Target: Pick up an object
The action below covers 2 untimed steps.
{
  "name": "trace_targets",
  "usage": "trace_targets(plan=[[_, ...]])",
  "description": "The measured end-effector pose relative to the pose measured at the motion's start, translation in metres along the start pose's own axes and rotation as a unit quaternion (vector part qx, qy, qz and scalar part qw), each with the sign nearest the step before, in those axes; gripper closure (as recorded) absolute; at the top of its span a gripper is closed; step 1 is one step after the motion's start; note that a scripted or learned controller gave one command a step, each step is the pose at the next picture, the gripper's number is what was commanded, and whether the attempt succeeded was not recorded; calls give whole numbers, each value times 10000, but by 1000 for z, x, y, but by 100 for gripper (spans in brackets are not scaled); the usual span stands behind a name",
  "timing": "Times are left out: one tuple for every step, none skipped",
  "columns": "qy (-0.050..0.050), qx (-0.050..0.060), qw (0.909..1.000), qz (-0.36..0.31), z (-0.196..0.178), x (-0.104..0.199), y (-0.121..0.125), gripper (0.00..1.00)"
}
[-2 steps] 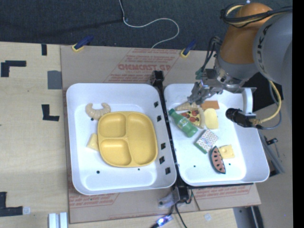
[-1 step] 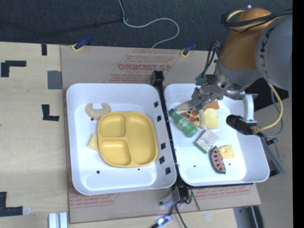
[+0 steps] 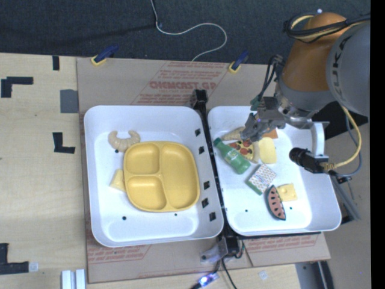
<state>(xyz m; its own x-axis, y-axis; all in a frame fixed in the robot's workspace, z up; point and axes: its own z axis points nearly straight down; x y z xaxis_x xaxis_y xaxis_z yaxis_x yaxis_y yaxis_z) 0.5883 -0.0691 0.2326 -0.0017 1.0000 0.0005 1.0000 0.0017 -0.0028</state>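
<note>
Watermelon slice near front rim; gripper (fingers perhaps obscured) over clutter.

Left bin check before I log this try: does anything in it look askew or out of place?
Slightly. The yellow divided plate lies on top of a pale yellow wedge, hiding most of it. A tan curved piece lies loose by the plate's upper left rim. No spills or damage.

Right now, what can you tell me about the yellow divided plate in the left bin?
The yellow plate looks like smooth plastic, rounded-square, with three compartments: two on the upper side, one larger on the lower. It lies flat, slightly rotated, mid left bin. It covers part of a pale yellow wedge on its left; a tan curved piece lies beside its upper-left edge.
</note>
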Motion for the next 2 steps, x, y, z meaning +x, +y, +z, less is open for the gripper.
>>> trace_targets(plan=[[-6, 4, 10000, 0, 18, 6, 8, 100], [-1, -11, 10000, 1, 5, 5, 12, 100]])
